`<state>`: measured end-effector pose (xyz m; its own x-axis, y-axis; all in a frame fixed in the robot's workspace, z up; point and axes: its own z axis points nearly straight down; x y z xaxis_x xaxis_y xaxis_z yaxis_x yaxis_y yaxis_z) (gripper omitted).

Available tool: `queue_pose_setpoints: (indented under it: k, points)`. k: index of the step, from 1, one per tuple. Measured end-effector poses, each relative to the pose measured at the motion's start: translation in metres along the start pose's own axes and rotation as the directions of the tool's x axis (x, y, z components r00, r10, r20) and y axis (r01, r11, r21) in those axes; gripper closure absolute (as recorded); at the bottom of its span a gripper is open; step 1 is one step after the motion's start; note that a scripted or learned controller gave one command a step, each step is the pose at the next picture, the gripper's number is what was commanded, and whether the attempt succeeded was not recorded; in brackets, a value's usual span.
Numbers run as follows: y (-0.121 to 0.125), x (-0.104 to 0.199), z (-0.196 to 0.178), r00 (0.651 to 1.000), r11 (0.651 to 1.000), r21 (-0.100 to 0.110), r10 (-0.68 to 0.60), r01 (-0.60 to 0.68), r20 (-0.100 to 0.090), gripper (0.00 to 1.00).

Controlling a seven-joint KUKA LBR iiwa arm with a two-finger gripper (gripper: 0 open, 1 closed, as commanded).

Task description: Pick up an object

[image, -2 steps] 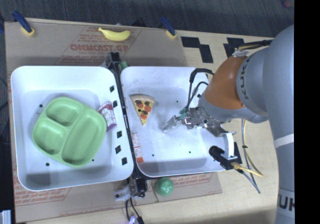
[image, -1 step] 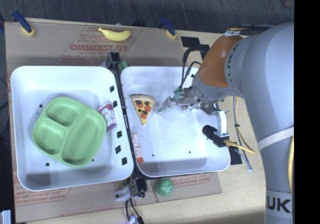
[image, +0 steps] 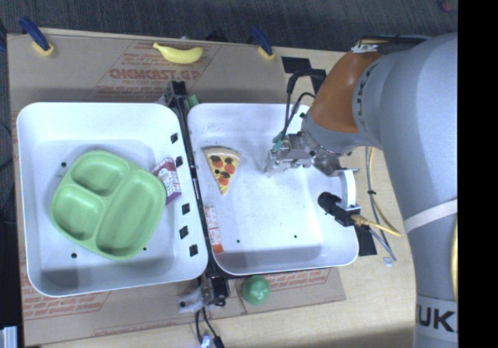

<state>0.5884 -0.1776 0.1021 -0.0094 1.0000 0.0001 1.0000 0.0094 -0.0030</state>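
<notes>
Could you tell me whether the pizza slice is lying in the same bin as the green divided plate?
No, the pizza slice lies in the right bin, while the green divided plate sits in the left bin.

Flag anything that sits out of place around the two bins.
Two toys lie outside the bins: a yellow banana on the cardboard behind them, and a green ball at the front edge. The small packet leans against the green plate.

the tool point(image: 274, 158) is too small and blurred to read; the arm point(image: 405, 105) hides the bin's point(image: 257, 253) right rim.
</notes>
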Motion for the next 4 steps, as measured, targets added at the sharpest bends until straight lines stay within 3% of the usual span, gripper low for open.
queue_pose_setpoints:
  k: [1,2,3,4]
  points:
    - [-0.028,-0.034,-0.129,1.0,1.0,-0.005,0.005,-0.005,0.002,1.0]
    - [-0.113,-0.033,-0.079,1.0,1.0,0.001,0.003,-0.003,0.0,1.0]
    - [-0.068,0.038,-0.139,1.0,1.0,-0.004,0.003,-0.003,0.0,1.0]
    - [-0.069,0.038,-0.138,1.0,1.0,-0.004,0.003,-0.003,0.0,0.0]
